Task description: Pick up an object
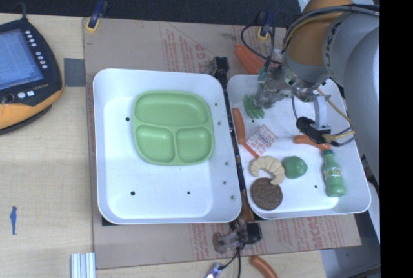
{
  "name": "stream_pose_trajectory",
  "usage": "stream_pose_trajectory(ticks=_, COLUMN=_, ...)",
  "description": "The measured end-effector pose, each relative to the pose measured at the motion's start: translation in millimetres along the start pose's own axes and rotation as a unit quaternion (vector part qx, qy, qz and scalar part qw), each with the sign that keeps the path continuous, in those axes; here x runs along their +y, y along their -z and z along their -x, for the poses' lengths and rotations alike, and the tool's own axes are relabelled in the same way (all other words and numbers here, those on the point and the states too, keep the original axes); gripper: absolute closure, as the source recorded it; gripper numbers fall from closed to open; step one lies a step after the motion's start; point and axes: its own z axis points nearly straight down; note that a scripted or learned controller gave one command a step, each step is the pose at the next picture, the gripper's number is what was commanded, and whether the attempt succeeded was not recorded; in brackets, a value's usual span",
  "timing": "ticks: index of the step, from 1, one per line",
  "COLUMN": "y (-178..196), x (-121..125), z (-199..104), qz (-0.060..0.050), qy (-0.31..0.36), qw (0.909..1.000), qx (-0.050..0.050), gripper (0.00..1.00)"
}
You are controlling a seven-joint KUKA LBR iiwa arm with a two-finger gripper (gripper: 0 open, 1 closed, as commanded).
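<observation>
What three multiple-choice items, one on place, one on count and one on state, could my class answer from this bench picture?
1. Where does the green divided plate lie?
A. left bin
B. right bin
C. on the cardboard

2. How many compartments has the plate?
A. two
B. three
C. five

3. How does the green bottle rest?
A. standing upright
B. lying on its side
C. held in the gripper

Answers: 1 A, it sits in the left bin. 2 B, one long section above two smaller ones. 3 B, it lies flat in the right bin, away from the gripper.
</observation>
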Motion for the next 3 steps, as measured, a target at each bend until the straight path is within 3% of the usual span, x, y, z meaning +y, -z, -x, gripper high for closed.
stream_pose_trajectory(ticks=1, y=0, x=0, z=0, qz=0.000, qy=0.000, qw=1.0000, qx=0.000, gripper=0.00)
stream_pose_trajectory(ticks=2, y=-14, x=-3, z=0, qz=-0.003, qy=-0.001, qw=1.0000, qx=0.000, gripper=0.00)
stream_pose_trajectory(ticks=3, y=-4, x=-3, z=0, qz=-0.004, qy=0.000, qw=1.0000, qx=0.000, gripper=1.00)
